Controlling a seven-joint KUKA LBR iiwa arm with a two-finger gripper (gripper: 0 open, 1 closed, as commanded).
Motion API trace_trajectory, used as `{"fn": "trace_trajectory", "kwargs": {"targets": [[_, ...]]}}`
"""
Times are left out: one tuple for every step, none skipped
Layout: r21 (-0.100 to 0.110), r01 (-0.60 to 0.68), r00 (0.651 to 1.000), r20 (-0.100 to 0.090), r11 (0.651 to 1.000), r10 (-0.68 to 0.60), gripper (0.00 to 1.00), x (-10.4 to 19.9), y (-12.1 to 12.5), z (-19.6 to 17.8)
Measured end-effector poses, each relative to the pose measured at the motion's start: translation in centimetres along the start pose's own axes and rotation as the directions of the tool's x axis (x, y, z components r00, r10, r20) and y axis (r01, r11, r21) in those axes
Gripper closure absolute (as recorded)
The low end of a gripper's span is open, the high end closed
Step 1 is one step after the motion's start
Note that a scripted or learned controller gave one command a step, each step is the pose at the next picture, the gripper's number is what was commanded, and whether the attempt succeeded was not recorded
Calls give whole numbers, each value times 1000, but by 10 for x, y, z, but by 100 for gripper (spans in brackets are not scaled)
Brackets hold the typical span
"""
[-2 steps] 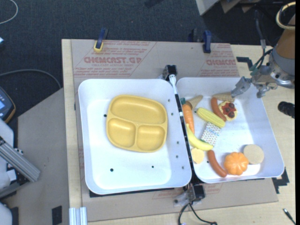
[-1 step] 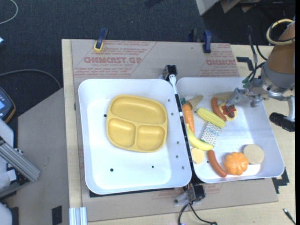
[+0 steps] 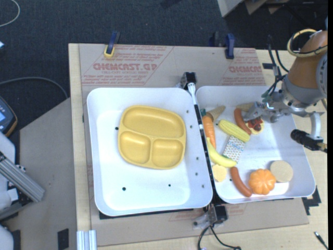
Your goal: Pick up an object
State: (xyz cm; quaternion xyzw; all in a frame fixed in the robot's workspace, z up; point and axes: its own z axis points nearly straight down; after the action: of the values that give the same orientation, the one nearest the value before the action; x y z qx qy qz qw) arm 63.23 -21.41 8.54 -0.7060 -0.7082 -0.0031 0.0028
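My gripper [image 3: 258, 113] hangs low over the upper middle of the right bin [image 3: 283, 146], reaching in from the right. Directly under it lies a small red and yellow piece [image 3: 255, 125], and a red sausage [image 3: 240, 121] lies just to its left. I cannot see whether anything is held. Further left are a corn cob [image 3: 234, 129], a carrot [image 3: 209, 128] and a banana [image 3: 218, 157]. Near the front lie a second sausage [image 3: 240, 181], an orange pumpkin [image 3: 261, 181] and a round tan cookie [image 3: 281, 171].
The left bin [image 3: 151, 189] bears a yellow divided plate [image 3: 152, 137]. A speckled white piece [image 3: 234, 148], a pale yellow slice [image 3: 220, 173] and a tan wedge [image 3: 216, 111] also lie in the right bin. Bare floor shows along its right side.
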Motion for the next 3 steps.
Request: {"fn": "trace_trajectory", "kwargs": {"targets": [[-7,1,1000,6,1000,-1,100,-2,2,-15],[-6,-2,1000,11,1000,2,100,5,-3,-64],[-9,-3,1000,12,1000,3,100,0,-4,-127]]}}
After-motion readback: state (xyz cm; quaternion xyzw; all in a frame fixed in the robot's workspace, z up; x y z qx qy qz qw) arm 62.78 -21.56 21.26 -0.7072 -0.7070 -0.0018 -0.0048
